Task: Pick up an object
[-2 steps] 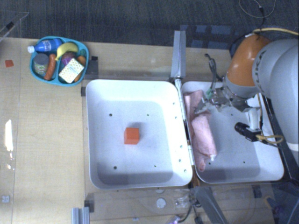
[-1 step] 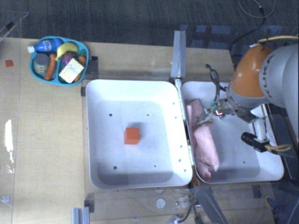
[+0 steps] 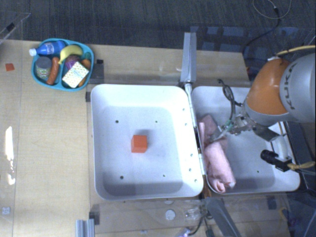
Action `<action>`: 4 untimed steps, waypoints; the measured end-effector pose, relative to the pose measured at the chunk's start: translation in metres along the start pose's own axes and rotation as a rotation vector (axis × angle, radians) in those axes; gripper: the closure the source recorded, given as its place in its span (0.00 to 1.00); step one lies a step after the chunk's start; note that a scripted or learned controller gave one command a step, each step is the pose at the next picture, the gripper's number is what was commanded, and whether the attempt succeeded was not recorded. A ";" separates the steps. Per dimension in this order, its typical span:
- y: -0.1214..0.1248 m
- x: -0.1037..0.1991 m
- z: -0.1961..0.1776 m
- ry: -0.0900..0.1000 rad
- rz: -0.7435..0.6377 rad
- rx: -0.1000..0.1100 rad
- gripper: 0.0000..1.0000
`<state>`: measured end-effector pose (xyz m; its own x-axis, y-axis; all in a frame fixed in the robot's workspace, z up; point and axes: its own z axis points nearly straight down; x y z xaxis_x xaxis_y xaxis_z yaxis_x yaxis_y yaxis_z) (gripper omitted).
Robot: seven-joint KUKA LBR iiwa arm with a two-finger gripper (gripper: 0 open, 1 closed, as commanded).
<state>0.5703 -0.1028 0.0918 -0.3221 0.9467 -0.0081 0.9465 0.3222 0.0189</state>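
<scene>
We hang our gripper (image 3: 223, 131) low over the pink rolled cloth (image 3: 217, 158) for grasping; whether it pinches, we cannot tell.

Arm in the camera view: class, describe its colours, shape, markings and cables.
The arm is a thick, rounded grey casing with a glossy orange band and dark lettering on the grey part. At its end sits a small metallic tool. Thin dark cables loop beside it.

A pale wooden bench (image 3: 49, 157) stands on dark grey carpet (image 3: 123, 9), evenly lit.
</scene>
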 end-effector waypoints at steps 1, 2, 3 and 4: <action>0.066 -0.013 0.003 0.002 0.128 0.005 0.00; 0.034 0.017 -0.095 0.004 -0.011 0.010 0.00; 0.034 -0.019 -0.004 0.004 0.060 0.010 0.00; 0.054 -0.007 0.001 0.001 -0.024 0.006 0.00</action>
<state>0.6236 -0.0916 0.0914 -0.3445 0.9388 -0.0073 0.9387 0.3446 0.0129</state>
